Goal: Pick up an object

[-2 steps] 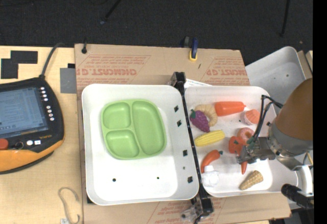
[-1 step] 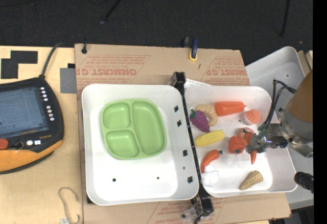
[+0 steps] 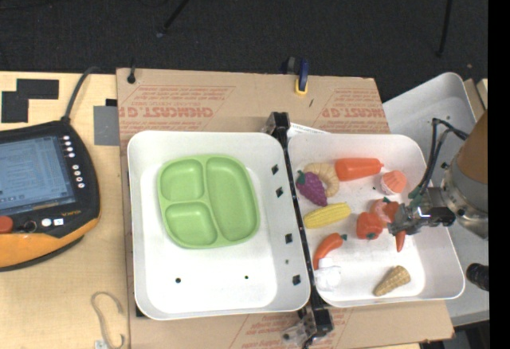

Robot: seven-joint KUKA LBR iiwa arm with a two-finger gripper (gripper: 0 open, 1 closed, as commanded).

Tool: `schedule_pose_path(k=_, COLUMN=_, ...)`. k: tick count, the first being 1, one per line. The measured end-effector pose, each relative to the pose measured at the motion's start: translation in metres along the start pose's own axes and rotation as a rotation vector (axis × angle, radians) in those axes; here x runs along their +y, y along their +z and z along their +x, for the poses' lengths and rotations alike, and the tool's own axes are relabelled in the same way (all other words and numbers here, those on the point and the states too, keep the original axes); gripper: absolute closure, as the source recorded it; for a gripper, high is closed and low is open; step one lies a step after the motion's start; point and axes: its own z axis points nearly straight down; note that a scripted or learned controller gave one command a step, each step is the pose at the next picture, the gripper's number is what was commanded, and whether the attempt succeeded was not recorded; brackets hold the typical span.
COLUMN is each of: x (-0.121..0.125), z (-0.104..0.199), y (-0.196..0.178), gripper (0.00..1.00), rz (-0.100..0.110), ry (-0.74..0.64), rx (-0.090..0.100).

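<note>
Camera view: gripper point(image 3: 404, 221) low in right white bin point(image 3: 438, 280), finger state cannot be told, beside small red plastic toy pepper point(image 3: 370, 224) near yellow plastic corn cob point(image 3: 327, 215); advise centring over pepper, clear of neighbours, before closing.

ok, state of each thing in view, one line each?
gripper: low in the right bin, by a red toy
green tray: flat in the left bin, nothing in its compartments
corn: lying flat
carrot: lying flat
cone: on its side
</note>
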Motion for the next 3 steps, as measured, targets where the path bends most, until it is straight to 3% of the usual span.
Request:
schedule_pose_path(k=2, x=0.049, z=0.092, y=-0.007, gripper=1.00, rz=0.002, ry=-0.005, rx=0.002)
schedule_pose_path(k=3, x=0.058, z=0.091, y=-0.008, gripper=1.00, rz=0.002, ry=-0.001, rx=0.001)
